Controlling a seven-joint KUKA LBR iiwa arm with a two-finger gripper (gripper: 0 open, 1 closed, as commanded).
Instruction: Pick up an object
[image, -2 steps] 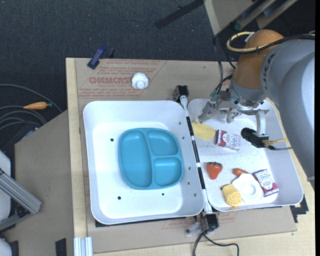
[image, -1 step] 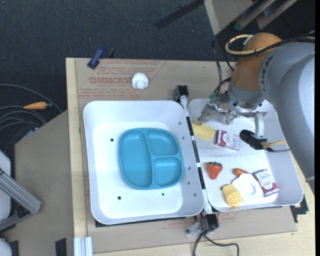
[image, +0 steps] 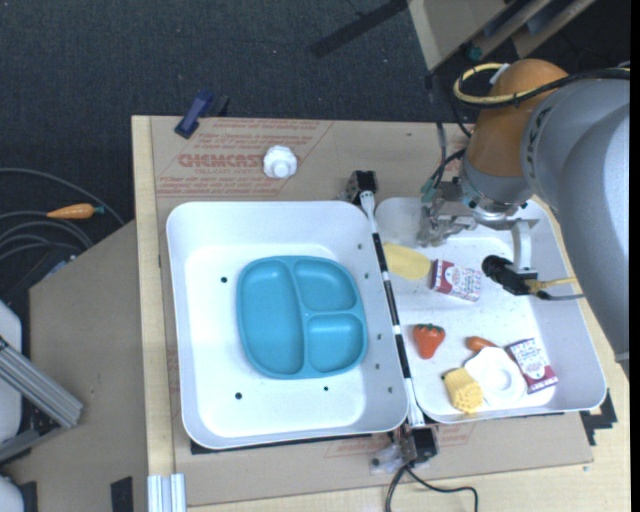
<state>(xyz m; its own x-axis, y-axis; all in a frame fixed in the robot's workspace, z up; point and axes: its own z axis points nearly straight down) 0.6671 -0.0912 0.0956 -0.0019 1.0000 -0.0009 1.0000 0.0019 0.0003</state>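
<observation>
Yellow wedge (image: 405, 262) (cheese-like, pale) is the piece your gripper (image: 443, 222) sits closest to in the right bin (image: 575, 340). It lies against that bin's left wall, just below and to the left of the fingertips, with its long axis running roughly left to right across the view. You cannot tell from this slanted look down how far apart the fingers stand, and nothing shows between them, so treat the gripper as carrying nothing.

Just right of the wedge lies a small red-and-white carton (image: 456, 281), almost touching it. Further toward the near rim you have a strawberry (image: 428, 340), a corn cob (image: 462, 390) and a second carton (image: 531, 364), all well apart from the gripper. The blue divided plate (image: 300, 316) rests in the left bin (image: 195, 330).

My judgement: a short shift left and down puts you over the wedge, closing across its narrow side.
</observation>
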